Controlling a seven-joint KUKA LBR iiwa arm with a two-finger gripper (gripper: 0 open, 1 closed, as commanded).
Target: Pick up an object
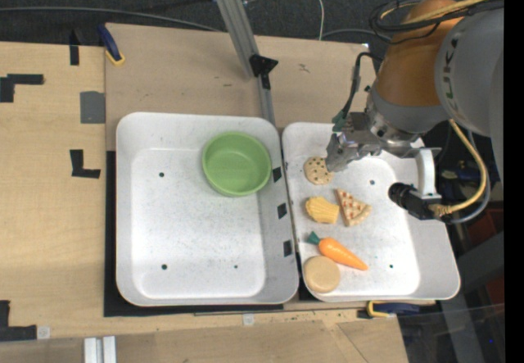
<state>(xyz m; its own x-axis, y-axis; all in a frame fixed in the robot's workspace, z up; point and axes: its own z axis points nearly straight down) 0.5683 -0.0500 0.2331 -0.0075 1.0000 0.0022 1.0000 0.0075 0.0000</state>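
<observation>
A: Nearest the lens was a round tan disc [322, 274] at the right bin's [426, 271] front edge, with a carrot [341, 252] just behind it. Anything lifted?

B: No. Every item lay on the bin floor: cookie [316, 170], yellow piece [322, 209], pizza slice [353, 207]. A green bowl [237, 163] sat in the left bin [164, 230].

A: Gripper?

B: The gripper [337, 158] was low, just beside the cookie, maybe touching it. Couldn't tell its state; nothing was visibly held.

A: So progress?

B: Approach looked done. Grasp and lift were left, I'd judge.
</observation>
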